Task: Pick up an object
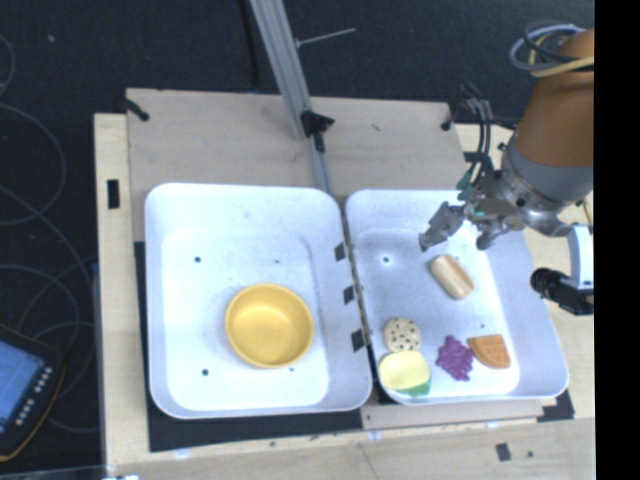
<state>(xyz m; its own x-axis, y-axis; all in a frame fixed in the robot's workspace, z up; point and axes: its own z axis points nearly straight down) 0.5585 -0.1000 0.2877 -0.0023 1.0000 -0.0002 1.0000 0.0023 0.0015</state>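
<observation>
Nearest the camera, along the right bin's point(520, 268) front edge, sit a yellow-green cup point(404, 373), a purple grape cluster point(456, 357), an orange wedge point(490, 350) and a speckled cookie point(401, 334). A yellow bowl point(268, 324) rests in the left bin point(190, 228). Farther back in the right bin lies a tan bread roll point(451, 275), just below the gripper point(463, 232). Its jaws stand apart, holding nothing. The roll looks like the likeliest target; being rounded and lying at a slant, it could roll or slip aside if the fingers close off-centre.
</observation>
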